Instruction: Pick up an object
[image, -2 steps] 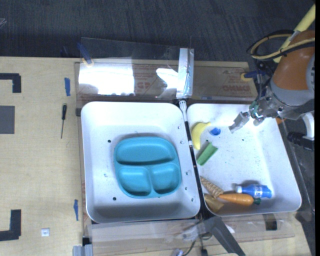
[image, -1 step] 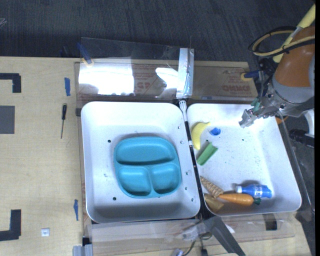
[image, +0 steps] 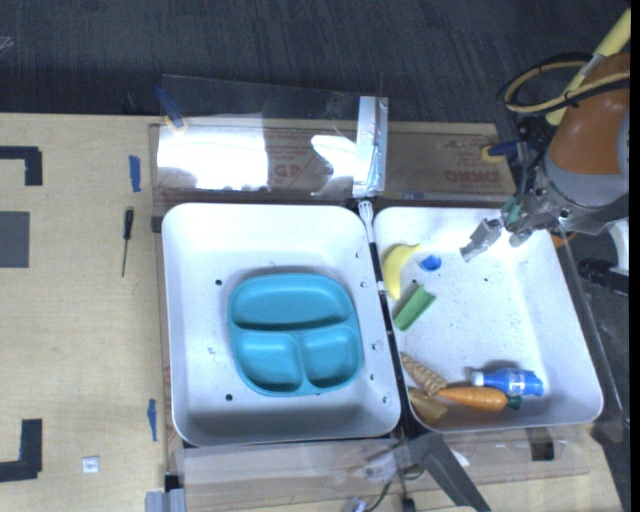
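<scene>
The right bin (image: 560, 330) holds several objects. A yellow banana (image: 397, 266) lies at its left wall, with a small blue cap (image: 430, 264) just right of it and a green block (image: 414, 307) below. An orange carrot (image: 470, 398) and a blue-and-white bottle (image: 510, 381) lie along the front edge. A tan woven piece (image: 422, 376) sits at the front left corner. My gripper (image: 490, 237) hangs over the bin's back right part, to the right of the blue cap and apart from every object. Nothing shows in its grasp.
The left bin (image: 190, 300) holds a blue divided plate (image: 295, 332). A clear panel (image: 260, 150) and a metal post (image: 369, 145) stand behind the bins. The grey arm with its orange band (image: 590, 140) and cables enters from the upper right.
</scene>
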